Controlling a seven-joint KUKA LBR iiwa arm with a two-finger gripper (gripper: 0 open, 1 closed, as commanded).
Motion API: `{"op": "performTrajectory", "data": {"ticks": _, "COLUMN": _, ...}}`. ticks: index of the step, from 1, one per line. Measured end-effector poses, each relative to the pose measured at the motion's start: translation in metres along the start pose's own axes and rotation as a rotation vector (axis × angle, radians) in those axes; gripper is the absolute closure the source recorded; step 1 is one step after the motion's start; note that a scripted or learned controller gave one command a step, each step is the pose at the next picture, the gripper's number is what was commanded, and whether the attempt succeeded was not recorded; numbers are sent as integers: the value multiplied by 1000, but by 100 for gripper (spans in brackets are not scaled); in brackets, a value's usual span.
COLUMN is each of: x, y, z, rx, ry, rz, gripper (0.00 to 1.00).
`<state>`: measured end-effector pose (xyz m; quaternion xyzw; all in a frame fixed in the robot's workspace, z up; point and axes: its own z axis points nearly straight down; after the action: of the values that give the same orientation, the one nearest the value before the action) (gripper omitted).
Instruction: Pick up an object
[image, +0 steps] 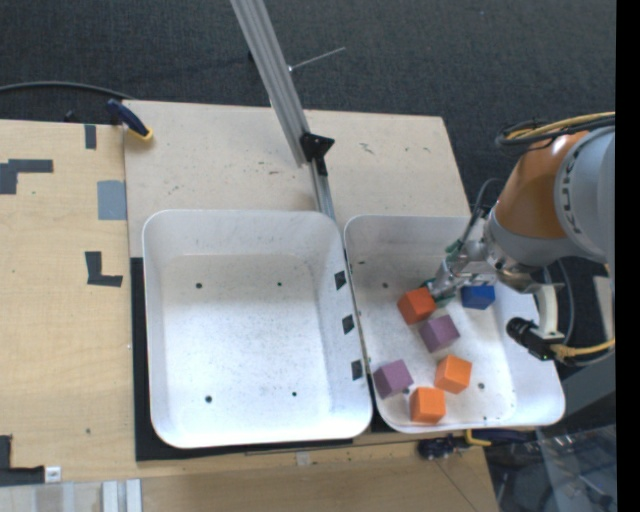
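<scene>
At the right bin's (380, 240) upper middle, the claw (446, 284) hung low over the blocks; whether it stood open or closed, and whether it had hold of anything, could not be told from this slant.

Contents, right bin:
- Orange block (416, 305), just at 7 o'clock from the claw, close under it. Judged the likeliest target.
- Blue block (479, 296), just at 3 o'clock from the claw, near the bin's right wall.
- Purple block (438, 332), at 5 o'clock from the orange block, close beside it, perhaps touching.
- Second orange block (454, 373), third orange block (428, 404) and second purple block (392, 377), grouped toward the near rim.

Left bin (160, 250): bare white floor with a few dark dots.

Handling note, as judgement: the step in hand appeared to be the descent onto the orange block. Doing it well would call for centring over that block alone, coming down square, and keeping off the purple neighbour, since a crowded block could be nudged aside instead of caught. Lift only once the block sits firmly between the tips.
</scene>
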<state>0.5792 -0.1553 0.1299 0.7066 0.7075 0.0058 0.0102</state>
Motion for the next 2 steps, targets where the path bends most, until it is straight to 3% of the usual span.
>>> {"op": "performTrajectory", "data": {"ticks": 1, "x": -5, "y": -2, "z": -44, "rx": 20, "ry": 5, "rz": 1, "gripper": 100}}
{"op": "performTrajectory", "data": {"ticks": 2, "x": -12, "y": 2, "z": -106, "rx": 17, "ry": 4, "rz": 0, "gripper": 100}}
